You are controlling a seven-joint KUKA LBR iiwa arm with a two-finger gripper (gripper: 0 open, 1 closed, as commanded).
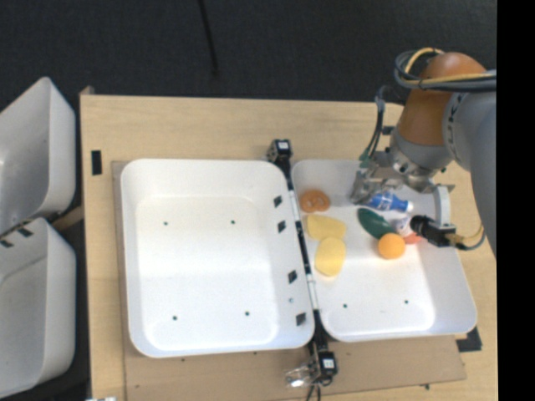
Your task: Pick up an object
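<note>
The right bin [393,312] holds several small objects. A brown round piece [315,200] lies near its left wall, with two yellow pieces [326,226] [330,256] just below it. A dark green piece [373,220] and an orange ball [390,246] lie further right. A blue and white object [390,202] sits at the bin's upper right. My gripper [374,187] is low over that corner, right beside the blue and white object and above the green piece. Whether it touches either one is unclear.
The left bin [209,257] lies beside the right one, with a row of black clips [292,249] along the shared edge. A black cable and connector [435,231] hang by the right bin's right wall. White boxes [29,224] stand at the far left.
</note>
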